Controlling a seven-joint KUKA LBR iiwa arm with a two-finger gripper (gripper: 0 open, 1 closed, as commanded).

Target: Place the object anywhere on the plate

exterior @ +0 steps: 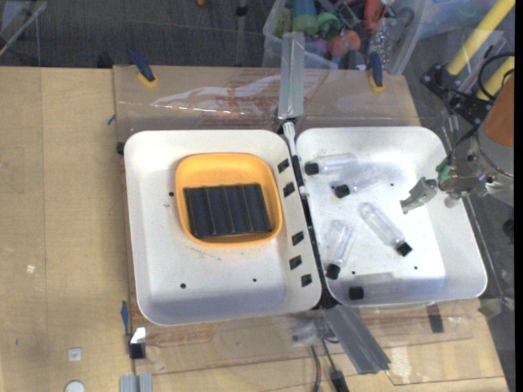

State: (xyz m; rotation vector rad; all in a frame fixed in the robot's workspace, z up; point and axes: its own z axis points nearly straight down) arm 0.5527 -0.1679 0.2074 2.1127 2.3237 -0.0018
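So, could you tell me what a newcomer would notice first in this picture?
The orange plate in the left bin stands out most, with a dark ribbed block lying on it. In the right bin, several clear bottles with black caps lie scattered. The pincer hangs over that bin's right side, near its edge.

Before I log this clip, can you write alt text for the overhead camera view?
An orange plate holding a dark ribbed block sits in the left white bin. The right bin holds several clear plastic bottles with black caps. The robot's hand hovers over that bin's right side, with no bottle visibly between its fingers.
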